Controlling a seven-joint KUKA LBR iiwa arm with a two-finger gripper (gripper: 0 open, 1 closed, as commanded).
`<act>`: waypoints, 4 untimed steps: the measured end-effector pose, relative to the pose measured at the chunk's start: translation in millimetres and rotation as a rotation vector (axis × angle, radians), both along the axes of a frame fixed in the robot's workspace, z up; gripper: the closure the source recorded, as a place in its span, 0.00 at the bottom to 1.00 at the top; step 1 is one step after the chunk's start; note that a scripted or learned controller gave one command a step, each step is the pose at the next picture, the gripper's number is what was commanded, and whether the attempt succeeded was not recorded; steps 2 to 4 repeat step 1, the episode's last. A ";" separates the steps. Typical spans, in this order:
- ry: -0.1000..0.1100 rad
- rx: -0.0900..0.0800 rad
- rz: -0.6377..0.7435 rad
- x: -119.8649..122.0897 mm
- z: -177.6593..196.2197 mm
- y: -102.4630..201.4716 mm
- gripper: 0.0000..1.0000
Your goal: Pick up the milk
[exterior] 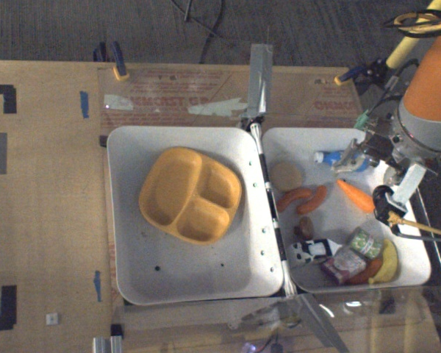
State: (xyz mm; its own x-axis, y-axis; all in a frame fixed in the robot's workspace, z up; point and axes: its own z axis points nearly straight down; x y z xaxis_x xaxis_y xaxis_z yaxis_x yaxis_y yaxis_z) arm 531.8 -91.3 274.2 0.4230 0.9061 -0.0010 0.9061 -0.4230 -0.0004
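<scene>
The milk (312, 251) is a small white carton with black cow patches. It lies on its side near the front left of the right bin (419, 274). My gripper (353, 157) hangs over the back of that bin, beside a blue and white bottle (329, 157). That puts it well away from the milk, toward the far right. Its tip is blurred against the bottle, and nothing is seen held in it.
Around the milk lie a purple packet (341, 265), a green packet (365, 242), a banana (387, 264) and a brown lump (303, 228). Two sausages (303, 198), a carrot (355, 195) and a round bun (287, 175) lie mid-bin. The left bin (132, 263) holds a yellow divided plate (190, 195).
</scene>
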 end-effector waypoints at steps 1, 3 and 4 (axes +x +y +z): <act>0.002 0.001 0.074 -53.0 -66.3 47.4 0.00; 0.002 0.001 0.074 -53.0 -66.3 47.4 0.00; 0.002 0.001 0.074 -53.0 -66.3 47.4 0.00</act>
